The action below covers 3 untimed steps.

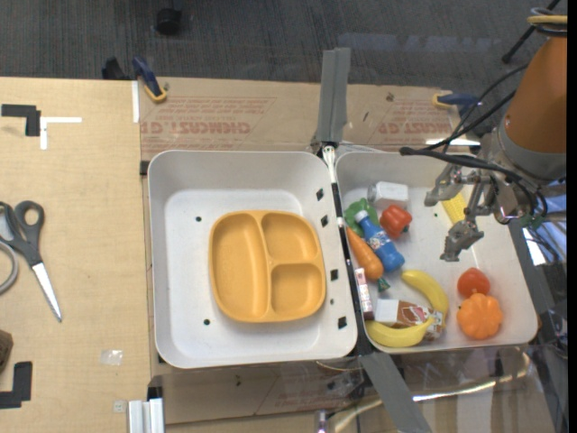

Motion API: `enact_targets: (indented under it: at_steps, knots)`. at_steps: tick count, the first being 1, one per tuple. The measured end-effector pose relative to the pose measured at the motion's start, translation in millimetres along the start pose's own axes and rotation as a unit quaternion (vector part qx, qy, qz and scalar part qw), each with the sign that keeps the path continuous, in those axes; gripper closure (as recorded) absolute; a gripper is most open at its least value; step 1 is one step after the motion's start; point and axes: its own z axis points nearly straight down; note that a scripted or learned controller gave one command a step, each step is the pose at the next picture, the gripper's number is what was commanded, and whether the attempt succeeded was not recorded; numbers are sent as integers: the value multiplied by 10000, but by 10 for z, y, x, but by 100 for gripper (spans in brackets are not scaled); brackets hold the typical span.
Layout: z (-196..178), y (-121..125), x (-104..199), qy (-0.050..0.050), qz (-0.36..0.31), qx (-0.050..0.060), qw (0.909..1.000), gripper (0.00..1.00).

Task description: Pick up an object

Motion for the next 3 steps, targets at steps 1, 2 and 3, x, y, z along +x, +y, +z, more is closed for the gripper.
enact_targets:
  at_steps: [1, 2, 3]
  knots:
    - [1497, -101, -393, -15, -96, 0, 10000, 0]
    - [1606, 16, 16, -20, -627, 13, 9980, 0]
    - [1602, 118, 228, -35, 283, 22, 9996, 0]
